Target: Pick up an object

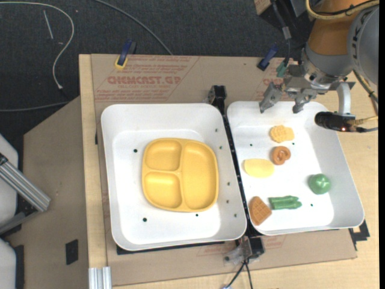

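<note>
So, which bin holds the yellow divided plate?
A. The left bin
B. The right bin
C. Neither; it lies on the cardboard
A: the plate lies in the middle of the left bin, while the right bin holds the small food toys.
</note>
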You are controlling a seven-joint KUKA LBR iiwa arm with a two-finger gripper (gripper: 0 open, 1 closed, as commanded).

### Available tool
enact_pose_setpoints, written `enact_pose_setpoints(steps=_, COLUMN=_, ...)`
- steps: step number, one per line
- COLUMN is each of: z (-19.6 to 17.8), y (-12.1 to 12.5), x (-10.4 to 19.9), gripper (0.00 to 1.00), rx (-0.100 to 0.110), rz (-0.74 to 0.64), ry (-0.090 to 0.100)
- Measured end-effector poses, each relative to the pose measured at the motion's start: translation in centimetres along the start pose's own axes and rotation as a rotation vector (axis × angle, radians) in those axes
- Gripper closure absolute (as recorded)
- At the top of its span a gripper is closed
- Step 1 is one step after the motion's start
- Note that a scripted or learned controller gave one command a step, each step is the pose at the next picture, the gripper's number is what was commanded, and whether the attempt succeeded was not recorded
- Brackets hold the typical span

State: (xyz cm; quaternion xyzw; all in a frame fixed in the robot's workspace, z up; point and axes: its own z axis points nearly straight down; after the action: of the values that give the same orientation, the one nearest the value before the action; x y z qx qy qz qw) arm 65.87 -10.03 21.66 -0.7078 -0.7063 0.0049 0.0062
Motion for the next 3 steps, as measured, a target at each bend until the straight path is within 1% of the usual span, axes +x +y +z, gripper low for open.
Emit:
enact_pose_setpoints(steps=1, z=-0.9, y=0.3, x=0.0, gripper=0.00, rx=-0.015, rz=-0.003, ry=-0.002)
enact_pose_setpoints(steps=2, z=5.4, y=0.5, x=0.5, gripper=0.00, rx=-0.008, rz=-0.004, ry=0.000)
enact_pose_setpoints(steps=3, z=9.7, y=0.3, x=0.9, gripper=0.00, rx=-0.009, rz=-0.004, ry=0.000)
